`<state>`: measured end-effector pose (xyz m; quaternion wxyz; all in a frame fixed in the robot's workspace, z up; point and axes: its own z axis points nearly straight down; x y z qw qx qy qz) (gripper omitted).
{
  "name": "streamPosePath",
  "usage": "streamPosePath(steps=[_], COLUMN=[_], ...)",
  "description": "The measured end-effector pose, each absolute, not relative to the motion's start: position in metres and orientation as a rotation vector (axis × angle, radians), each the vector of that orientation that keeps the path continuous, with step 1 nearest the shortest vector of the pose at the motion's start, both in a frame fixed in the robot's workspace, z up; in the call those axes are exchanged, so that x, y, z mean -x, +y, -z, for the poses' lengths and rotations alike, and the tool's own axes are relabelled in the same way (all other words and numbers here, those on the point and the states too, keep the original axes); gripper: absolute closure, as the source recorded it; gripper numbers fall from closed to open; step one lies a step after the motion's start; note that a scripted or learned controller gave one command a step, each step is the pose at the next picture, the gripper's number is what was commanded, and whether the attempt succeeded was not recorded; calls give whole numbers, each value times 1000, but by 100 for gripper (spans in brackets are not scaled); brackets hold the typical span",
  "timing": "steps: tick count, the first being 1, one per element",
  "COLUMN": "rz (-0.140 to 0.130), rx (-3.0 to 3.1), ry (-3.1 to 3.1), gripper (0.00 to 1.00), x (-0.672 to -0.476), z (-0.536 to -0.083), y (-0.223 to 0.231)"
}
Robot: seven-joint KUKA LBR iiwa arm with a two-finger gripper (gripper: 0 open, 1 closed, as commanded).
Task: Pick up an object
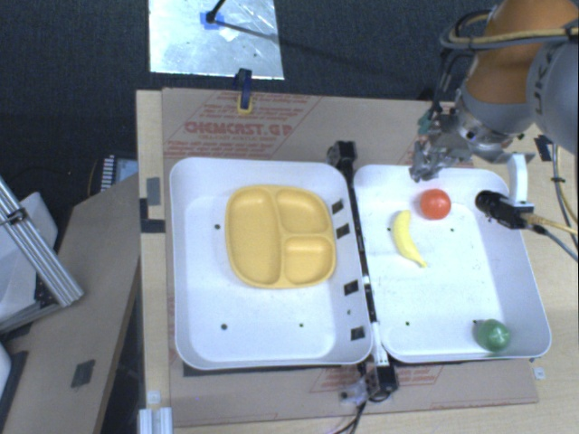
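Orange marks the arm [516, 25] at the upper right of the frame; below it the hand [425, 165] hangs over the far edge of the right bin [525, 278], and whether it is released or clenched I cannot tell. Just below the hand lies a tomato [435, 203], near it a banana [406, 239], and a green fruit [492, 334] sits well apart in the lower right corner; nothing is lifted yet. The tomato looks the likeliest target, since the hand stands closest to it. A yellow tray [279, 236] rests in the left bin [194, 278]; both bins sit side by side on the tabletop [149, 152].
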<state>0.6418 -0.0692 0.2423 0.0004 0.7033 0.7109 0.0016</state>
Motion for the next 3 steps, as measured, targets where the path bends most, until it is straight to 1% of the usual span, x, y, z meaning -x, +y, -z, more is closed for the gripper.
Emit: streamPosePath(steps=[1, 3], rz=[-4, -7], rx=[-2210, -2209], ry=[2232, 2233], gripper=[100, 100], x=[-649, -656], z=[-232, -245], y=[-20, 90])
